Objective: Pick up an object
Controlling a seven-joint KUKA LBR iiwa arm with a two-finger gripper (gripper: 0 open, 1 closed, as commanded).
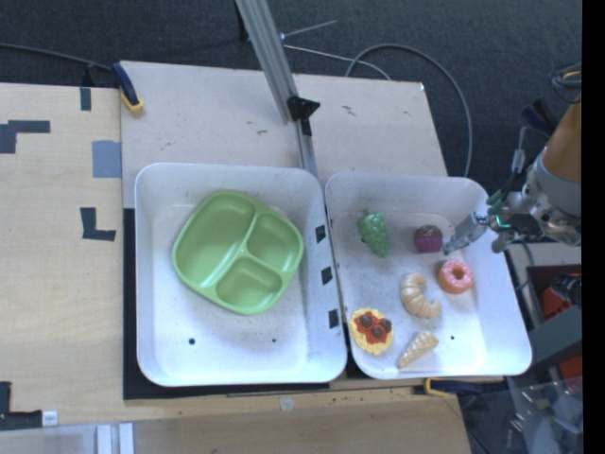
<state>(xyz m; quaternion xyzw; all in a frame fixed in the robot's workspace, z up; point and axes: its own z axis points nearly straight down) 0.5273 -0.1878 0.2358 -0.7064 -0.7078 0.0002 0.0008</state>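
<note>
The right bin point(492, 348) holds several toy foods. A green bunch of grapes point(373, 233) lies at its upper left and a small purple piece point(428, 238) sits to the right of it. Below them are a pink donut point(455, 276), a tan croissant point(419, 296), a yellow tart with red berries point(371, 331) and a pale cone point(417, 349). My gripper point(482, 235) hangs over the bin's right side, just right of the purple piece and above the donut. It is open, with nothing between its fingers.
The left bin point(161, 348) holds a green divided plate point(238, 252). A slanted metal rail point(274, 60) runs down to the wall between the bins. Cables point(444, 74) lie on the dark floor behind the bench.
</note>
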